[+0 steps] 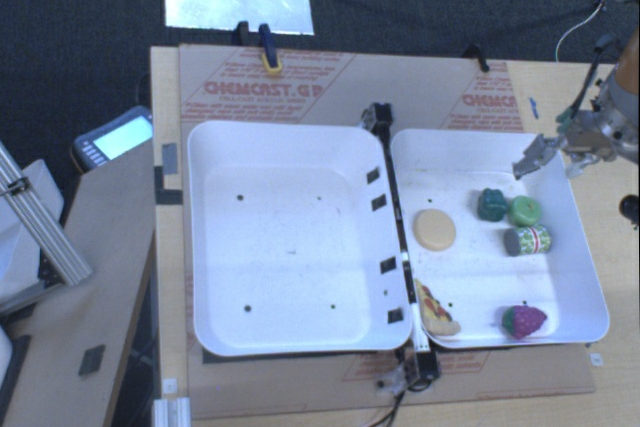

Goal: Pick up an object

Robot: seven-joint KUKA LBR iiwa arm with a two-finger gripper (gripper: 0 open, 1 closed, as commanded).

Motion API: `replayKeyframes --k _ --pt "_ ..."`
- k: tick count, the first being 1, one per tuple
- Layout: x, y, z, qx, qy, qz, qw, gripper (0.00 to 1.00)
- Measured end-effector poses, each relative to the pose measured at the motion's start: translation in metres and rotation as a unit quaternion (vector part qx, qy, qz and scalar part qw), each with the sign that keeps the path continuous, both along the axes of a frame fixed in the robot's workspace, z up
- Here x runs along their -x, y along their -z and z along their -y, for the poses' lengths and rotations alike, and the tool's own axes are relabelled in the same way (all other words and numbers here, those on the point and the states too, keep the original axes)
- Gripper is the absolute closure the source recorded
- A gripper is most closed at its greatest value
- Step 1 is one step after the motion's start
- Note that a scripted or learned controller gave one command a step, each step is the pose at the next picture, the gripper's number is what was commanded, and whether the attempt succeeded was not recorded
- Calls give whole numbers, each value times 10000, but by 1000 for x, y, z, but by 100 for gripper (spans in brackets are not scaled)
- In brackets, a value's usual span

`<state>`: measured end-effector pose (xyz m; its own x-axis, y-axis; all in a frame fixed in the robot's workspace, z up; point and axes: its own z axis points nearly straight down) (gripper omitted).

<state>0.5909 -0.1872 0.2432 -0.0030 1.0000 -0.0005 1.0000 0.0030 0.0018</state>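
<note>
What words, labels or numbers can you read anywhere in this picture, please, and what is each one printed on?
"CHEMCAST GP": red print on the brown board under the bins, at its top left, seen upside down.
The same red print at the board's top right, partly cut by the right bin: only partly legible.
Small can in the right bin: label too small to read.
Handheld device on the left: screen text blurred.

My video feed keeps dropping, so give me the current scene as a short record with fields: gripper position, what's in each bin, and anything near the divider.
gripper: above the right bin's far right edge, holding nothing visible
right bin: tan round disc, dark green object, light green ball, small can, pink berry-like toy
near divider: yellow and red item in the right bin's near left corner
left bin: no objects seen
</note>
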Motion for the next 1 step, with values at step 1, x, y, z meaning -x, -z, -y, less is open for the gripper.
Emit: replayKeyframes --k 1 --pt "11 -226 -29 25 -21 102 9999 0"
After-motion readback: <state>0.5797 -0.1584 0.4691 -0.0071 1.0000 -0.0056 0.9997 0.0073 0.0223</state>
